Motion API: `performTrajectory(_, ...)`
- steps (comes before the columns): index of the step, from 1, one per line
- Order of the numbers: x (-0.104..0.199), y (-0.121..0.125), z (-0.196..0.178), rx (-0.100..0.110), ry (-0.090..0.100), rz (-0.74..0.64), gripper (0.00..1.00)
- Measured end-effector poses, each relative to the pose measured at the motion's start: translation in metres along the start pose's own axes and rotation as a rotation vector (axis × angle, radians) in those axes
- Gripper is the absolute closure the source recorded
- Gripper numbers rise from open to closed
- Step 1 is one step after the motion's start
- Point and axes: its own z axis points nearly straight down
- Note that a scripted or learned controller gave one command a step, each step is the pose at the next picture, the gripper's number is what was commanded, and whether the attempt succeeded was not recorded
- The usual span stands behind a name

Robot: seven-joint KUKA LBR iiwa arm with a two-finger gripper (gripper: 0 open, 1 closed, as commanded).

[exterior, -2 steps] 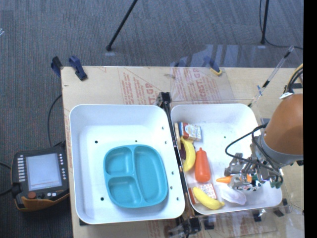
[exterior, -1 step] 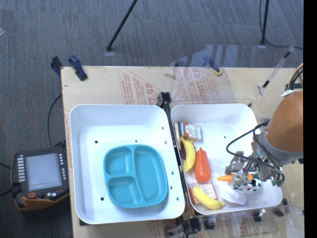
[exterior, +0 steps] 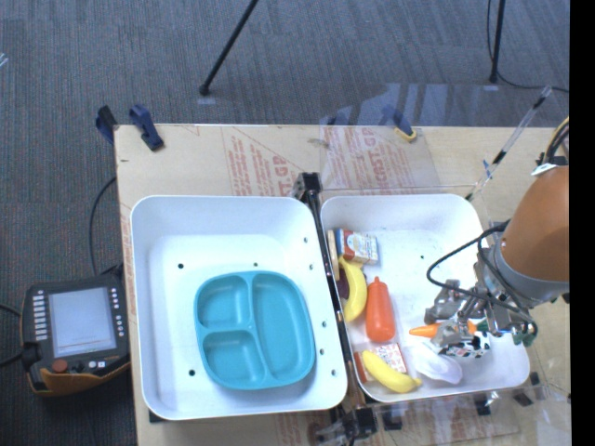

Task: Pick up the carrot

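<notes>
**Gripper lowered over the carrot near the right bin's front right corner**

Two white bins are carried side by side on the table (exterior: 232, 156). In the left bin (exterior: 153, 221) a teal divided plate (exterior: 253, 328) is laid flat, its compartments bare, which suggests it is meant as a destination for sorted items. The toy food is gathered in the right bin (exterior: 409, 214), mostly along its left wall: a small printed box (exterior: 359, 246) near the back, a banana (exterior: 352, 288) below it, an orange-red bottle (exterior: 379, 310) just beside that, and a second banana (exterior: 390, 371) at the front edge next to another small packet (exterior: 390, 352).

The carrot (exterior: 425, 331) is found toward the front right corner of the right bin, lying roughly flat, with its orange tip pointing left toward the bottle and its other end hidden under the gripper (exterior: 462, 334). A pale, translucent item (exterior: 437, 368) lies just in front of it, and a black-and-white patterned piece (exterior: 469, 346) sits under the tool; it cannot be told whether that belongs to the gripper.

The arm (exterior: 544, 235) is reached in from the right edge, its wrist bent downward so that the tool is placed low over the carrot's thick end, with cables looped beside it. Whether the jaws are open or closed cannot be told, and no grip on the carrot can be confirmed. The grasp step is judged to be in hand, with lifting not yet done.
</notes>
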Motion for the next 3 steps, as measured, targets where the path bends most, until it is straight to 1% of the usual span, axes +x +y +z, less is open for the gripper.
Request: performTrajectory(3,-0.005,0.001,-0.028,-0.001,-0.008,-0.002,1.00)
